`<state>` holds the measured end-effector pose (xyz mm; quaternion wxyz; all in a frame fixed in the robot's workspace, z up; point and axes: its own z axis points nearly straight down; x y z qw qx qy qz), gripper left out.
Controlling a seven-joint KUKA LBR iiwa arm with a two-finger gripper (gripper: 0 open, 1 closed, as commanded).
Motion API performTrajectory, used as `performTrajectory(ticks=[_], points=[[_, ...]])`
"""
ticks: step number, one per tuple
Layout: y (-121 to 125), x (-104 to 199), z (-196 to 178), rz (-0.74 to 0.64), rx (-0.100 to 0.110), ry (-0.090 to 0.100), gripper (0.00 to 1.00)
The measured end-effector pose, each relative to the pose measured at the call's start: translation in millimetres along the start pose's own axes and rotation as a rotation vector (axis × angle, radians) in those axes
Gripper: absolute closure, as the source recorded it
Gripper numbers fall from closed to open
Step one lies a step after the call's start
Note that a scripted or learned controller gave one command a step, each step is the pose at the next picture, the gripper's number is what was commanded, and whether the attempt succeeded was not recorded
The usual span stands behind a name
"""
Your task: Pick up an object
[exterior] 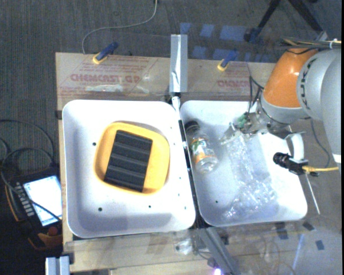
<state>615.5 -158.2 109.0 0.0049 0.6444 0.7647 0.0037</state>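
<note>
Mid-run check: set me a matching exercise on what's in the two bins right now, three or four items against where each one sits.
Things:
1. yellow tray with black ridged block
2. small bottle
3. clear crumpled plastic
4. orange band of the arm

Places:
A. lying on its side by the right bin's left wall
B. above the right bin's upper right corner
C. middle of the left bin
D. spread across the right bin's floor, right of the bottle

Pairs: 1-C, 2-A, 3-D, 4-B
</note>
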Motion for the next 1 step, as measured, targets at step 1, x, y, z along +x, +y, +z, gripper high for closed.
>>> performTrajectory(ticks=[1], points=[[26.5,66.4,-74.9,0.036,0.012,0.002,1.0]])
